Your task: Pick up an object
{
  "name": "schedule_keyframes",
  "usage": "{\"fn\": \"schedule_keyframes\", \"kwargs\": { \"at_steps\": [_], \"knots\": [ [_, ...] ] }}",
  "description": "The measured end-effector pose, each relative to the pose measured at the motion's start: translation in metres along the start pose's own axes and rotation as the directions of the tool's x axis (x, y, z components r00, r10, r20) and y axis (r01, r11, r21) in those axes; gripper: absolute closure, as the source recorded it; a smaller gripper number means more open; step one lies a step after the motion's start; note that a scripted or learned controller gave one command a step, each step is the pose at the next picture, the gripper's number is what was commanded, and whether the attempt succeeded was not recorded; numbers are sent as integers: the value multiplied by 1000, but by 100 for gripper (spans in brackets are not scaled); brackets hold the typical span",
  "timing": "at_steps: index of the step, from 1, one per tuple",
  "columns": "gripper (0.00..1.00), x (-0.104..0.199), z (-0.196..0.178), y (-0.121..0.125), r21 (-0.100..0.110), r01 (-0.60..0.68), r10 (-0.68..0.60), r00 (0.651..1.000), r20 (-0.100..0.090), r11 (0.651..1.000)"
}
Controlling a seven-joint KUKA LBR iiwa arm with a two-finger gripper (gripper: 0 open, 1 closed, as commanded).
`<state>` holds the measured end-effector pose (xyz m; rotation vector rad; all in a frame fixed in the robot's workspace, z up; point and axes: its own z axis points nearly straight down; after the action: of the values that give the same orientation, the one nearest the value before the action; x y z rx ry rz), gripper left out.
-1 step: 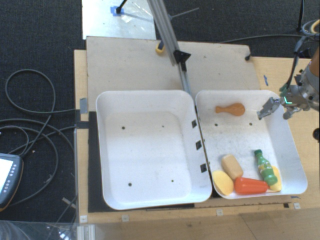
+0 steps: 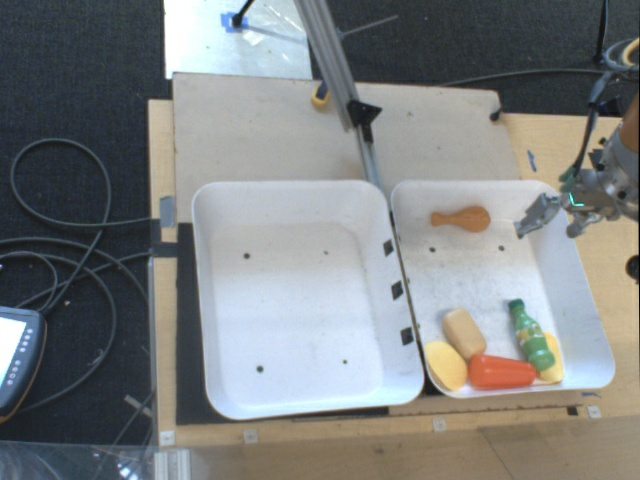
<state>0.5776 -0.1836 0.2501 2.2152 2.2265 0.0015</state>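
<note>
In the right bin (image 2: 570,258) lie a brown chicken drumstick (image 2: 462,219) at the back, and along the front a tan bread roll (image 2: 464,332), a yellow piece (image 2: 446,366), an orange-red carrot-like piece (image 2: 501,371) and a green bottle (image 2: 531,337) lying on a yellow piece. My gripper (image 2: 557,218) hangs at the bin's back right edge, open, its two fingers spread with nothing between them. It stands to the right of the drumstick and apart from it.
The left bin (image 2: 215,268) sits beside the right one, black clips joining them. A slanted metal pole (image 2: 330,48) crosses the back. Cables and a pendant (image 2: 15,353) lie on the floor at left.
</note>
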Motion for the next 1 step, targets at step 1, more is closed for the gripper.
{"fn": "schedule_keyframes", "kwargs": {
  "at_steps": [1],
  "knots": [
    [0,-2,60,6,4,-3,3,1000,0,1000]
  ]
}}
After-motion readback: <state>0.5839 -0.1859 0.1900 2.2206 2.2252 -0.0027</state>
